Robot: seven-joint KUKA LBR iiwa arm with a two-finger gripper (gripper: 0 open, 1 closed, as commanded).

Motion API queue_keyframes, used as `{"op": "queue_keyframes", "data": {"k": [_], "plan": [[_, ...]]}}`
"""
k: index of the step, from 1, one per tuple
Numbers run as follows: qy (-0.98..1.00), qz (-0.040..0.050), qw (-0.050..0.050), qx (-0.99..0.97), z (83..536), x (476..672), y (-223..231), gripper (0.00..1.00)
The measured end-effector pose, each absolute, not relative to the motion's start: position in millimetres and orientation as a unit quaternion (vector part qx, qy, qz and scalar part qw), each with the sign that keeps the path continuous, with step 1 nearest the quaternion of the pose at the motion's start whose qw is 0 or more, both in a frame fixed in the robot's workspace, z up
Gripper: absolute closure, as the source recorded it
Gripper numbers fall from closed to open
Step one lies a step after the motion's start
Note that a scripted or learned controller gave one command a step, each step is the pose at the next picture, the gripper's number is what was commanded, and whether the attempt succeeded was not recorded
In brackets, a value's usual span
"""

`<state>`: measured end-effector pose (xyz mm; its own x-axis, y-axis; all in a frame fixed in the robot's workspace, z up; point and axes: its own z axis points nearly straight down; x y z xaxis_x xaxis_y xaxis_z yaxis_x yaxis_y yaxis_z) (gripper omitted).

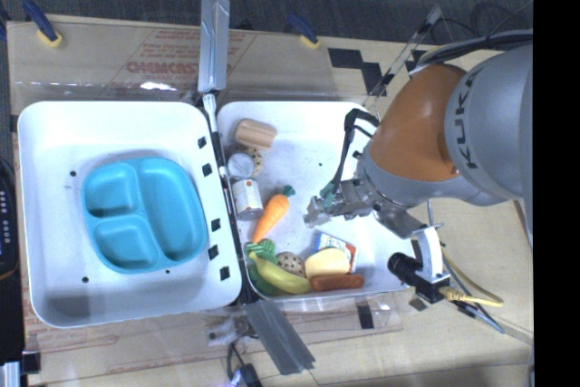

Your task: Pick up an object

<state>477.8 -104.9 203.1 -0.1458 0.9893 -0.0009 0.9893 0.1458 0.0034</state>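
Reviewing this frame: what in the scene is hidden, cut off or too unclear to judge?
- Gripper, camera view: small and blurred over the right white bin; whether it holds anything cannot be told.
- Small carton with red and blue print: partly covered by the pale yellow rounded food piece; print unreadable.
- Brown speckled cookie-like piece: partly hidden behind the yellow toy banana.
- Grey arm: cut off at the right edge.

The cardboard-covered bench (109, 59) bears two white bins. The left bin (45, 195) sits at nine o'clock. The right bin (308, 127) touches it centrally.
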Motion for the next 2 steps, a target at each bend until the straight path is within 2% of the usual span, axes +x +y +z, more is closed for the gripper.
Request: {"op": "queue_keyframes", "data": {"k": [1,2], "plan": [[0.757,-0.0003,0.000,0.653,201,476.9,-105,0.00],[0.774,0.0014,0.001,0.633,283,478.6,-66,0.00]]}}
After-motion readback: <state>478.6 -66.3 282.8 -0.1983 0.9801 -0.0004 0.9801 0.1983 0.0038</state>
